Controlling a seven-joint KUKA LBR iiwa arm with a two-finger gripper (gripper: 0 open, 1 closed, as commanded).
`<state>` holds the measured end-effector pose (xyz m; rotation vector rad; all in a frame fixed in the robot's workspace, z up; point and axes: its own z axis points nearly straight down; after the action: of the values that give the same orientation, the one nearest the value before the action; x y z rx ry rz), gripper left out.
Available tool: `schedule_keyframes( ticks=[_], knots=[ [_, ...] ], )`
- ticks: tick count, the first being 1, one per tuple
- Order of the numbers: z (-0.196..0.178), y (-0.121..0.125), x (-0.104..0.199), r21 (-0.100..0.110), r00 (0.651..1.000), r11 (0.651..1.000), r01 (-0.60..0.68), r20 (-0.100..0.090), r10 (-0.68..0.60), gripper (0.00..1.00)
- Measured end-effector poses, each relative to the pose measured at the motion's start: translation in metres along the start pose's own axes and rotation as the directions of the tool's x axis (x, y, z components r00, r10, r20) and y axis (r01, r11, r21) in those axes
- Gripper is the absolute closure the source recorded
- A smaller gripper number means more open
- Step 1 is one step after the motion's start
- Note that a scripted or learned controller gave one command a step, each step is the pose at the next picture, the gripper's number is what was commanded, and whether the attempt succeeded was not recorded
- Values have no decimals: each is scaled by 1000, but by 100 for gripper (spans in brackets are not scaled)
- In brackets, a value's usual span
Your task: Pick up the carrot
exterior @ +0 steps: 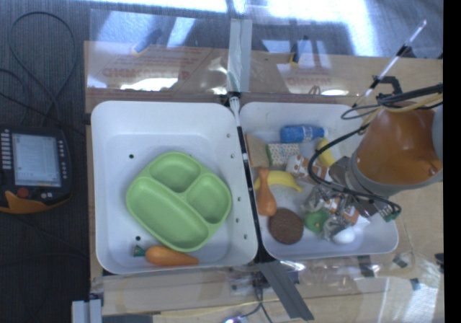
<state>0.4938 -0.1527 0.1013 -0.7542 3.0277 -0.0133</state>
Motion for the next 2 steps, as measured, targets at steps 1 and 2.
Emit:
schedule_keyframes(
  ticks=[1,2],
  knots=[
    [-110,-66,-1,-15,970,970,241,-11,-241,100],
    [-216,-89,-19,-14,905,905,426,-5,-426,100]
  ],
)
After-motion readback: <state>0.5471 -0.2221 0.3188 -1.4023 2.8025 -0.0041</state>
